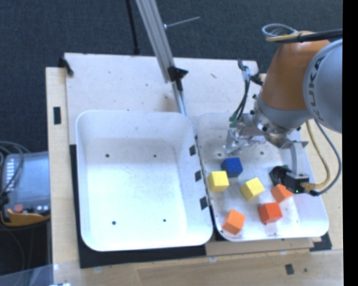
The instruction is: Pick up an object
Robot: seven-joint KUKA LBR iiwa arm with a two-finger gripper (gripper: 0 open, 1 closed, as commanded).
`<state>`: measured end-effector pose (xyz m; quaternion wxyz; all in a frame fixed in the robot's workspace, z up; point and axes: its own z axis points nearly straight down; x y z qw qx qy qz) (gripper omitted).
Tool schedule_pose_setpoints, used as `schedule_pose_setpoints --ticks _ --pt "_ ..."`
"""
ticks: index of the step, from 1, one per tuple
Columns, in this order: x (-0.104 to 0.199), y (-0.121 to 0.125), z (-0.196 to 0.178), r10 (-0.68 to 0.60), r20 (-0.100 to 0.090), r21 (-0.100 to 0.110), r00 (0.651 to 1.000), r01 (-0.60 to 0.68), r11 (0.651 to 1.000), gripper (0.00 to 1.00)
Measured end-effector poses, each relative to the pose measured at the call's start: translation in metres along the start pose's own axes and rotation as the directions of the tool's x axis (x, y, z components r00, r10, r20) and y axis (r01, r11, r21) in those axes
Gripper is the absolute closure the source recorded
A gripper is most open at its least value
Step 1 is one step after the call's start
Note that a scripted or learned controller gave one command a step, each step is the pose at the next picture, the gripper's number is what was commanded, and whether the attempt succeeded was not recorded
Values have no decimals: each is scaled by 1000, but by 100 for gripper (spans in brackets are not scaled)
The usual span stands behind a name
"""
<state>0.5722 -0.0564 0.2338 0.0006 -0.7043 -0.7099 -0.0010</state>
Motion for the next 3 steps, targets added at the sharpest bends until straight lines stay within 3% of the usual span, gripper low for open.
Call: schedule_pose_setpoints --ticks 3 --pt "149 -44 -14 0 0 3 1000 0 1000 100"
